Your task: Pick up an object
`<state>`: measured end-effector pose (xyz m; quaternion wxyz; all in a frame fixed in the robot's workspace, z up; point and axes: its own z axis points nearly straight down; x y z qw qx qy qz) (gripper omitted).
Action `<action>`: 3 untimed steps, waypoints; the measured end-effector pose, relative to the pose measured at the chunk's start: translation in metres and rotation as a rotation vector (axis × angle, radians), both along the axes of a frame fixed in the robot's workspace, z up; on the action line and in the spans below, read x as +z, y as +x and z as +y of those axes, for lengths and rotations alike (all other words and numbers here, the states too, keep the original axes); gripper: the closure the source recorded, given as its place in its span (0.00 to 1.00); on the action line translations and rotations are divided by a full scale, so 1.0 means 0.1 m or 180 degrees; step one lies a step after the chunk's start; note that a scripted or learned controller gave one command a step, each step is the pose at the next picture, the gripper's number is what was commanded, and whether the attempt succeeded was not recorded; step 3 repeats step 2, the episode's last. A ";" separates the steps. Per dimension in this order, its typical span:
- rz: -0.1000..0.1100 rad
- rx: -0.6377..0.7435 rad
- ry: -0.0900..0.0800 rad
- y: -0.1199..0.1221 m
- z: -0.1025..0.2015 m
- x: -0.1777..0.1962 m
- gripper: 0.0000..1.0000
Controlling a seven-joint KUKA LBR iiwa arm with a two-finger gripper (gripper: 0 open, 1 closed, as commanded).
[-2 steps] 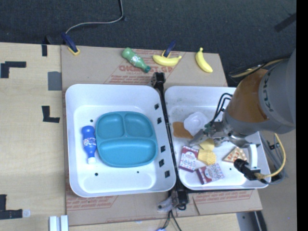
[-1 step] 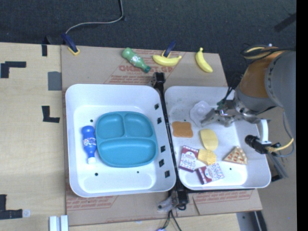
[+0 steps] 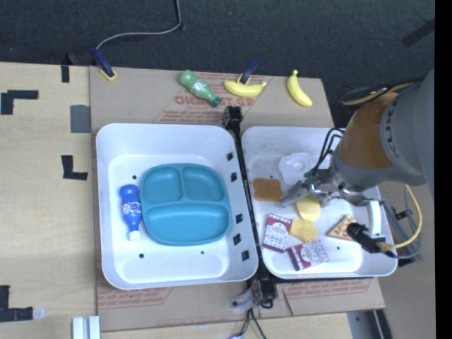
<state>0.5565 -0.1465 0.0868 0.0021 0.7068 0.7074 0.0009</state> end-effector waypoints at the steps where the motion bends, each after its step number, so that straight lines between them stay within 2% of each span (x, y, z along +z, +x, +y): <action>1: -0.0002 -0.0004 -0.0005 0.00 -0.01 0.10 1.00; 2: 0.0005 0.0009 0.0008 0.83 0.83 0.99 1.00; 3: 0.0005 0.0009 0.0008 0.83 0.83 0.99 1.00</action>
